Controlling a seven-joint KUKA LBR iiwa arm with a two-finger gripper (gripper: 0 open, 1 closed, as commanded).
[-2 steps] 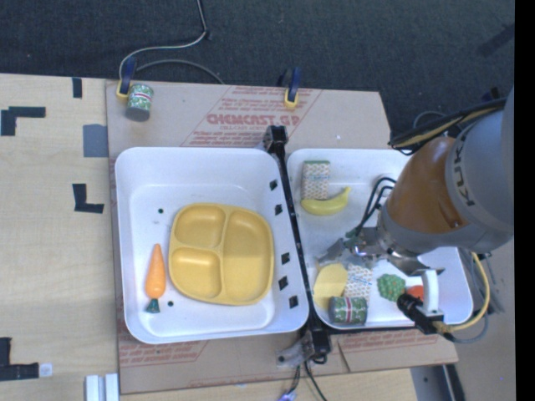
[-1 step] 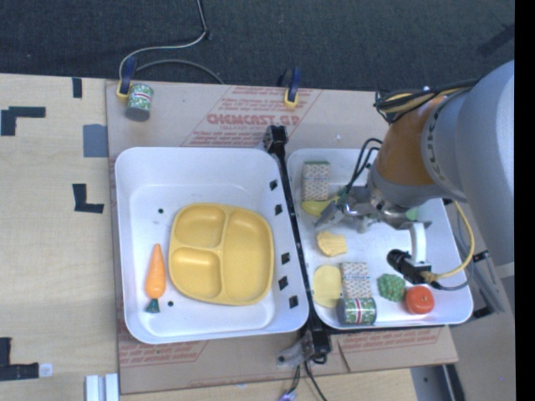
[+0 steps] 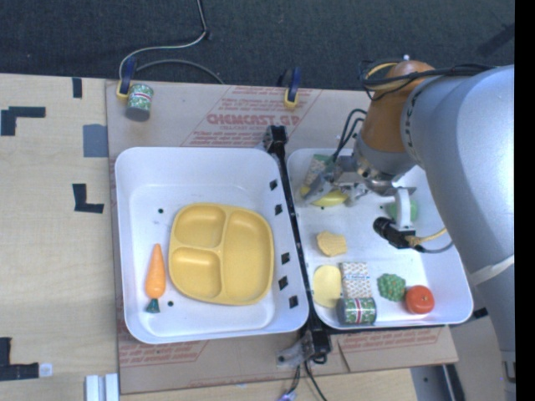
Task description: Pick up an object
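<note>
One smooth yellow three-compartment tray (image 3: 222,252).

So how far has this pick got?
Done: the gripper is down in the right bin, at a yellow item by the back wall. In hand: whether it has a hold can't be judged. Left: the lift; the tomato, can and carrot lie untouched.

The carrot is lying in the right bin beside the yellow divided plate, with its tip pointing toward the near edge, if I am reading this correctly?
Not quite: the carrot lies in the left bin, not the right one. The camera view shows it beside the yellow divided plate, on the plate's left, tip pointing toward the near edge.
</note>
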